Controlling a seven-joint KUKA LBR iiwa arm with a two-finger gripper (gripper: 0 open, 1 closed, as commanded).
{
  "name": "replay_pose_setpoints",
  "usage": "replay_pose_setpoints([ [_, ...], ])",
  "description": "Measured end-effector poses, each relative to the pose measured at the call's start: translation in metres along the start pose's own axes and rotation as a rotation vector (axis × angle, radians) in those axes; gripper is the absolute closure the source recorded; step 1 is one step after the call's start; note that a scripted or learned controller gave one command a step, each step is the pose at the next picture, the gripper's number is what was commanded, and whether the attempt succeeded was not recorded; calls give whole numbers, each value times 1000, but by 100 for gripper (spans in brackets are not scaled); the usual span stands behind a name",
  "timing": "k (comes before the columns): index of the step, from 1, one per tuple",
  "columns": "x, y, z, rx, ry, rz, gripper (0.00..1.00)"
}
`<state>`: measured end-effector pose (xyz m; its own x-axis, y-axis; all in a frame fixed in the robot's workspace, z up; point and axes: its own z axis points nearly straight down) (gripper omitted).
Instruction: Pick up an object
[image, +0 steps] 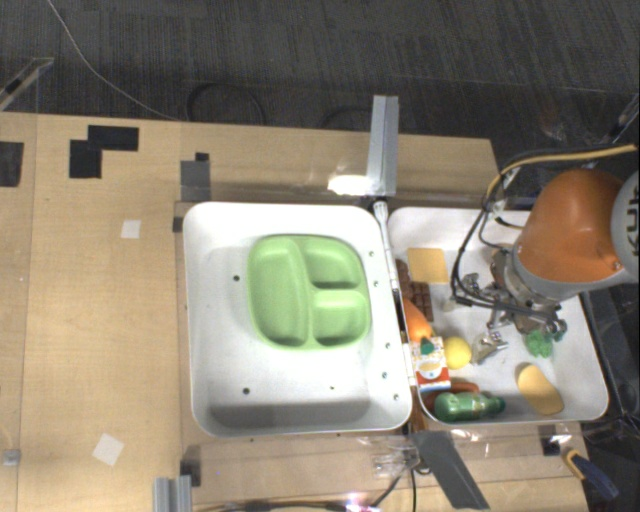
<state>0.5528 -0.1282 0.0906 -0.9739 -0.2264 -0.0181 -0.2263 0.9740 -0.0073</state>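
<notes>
Bottle, green and lying on its side, sits at the near edge of the right bin, one of two white bins. Just beyond it lie one small red-and-white carton, one yellow ball, one orange carrot and a brown bar along the divider. A tan wedge rests near the same bin's front right corner, a small green piece past it. Gripper hangs over bare floor between the ball and the green piece; I cannot tell how it is set. A yellow square lies toward the far wall. The left bin holds one green divided tray, with open floor around it.
</notes>
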Motion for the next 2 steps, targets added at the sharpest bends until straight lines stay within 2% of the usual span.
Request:
replay_pose_setpoints([
  [1, -30, -54, 2, -1, 4, 10, 0],
  [2, 13, 24, -1, -2, 5, -76, 0],
])
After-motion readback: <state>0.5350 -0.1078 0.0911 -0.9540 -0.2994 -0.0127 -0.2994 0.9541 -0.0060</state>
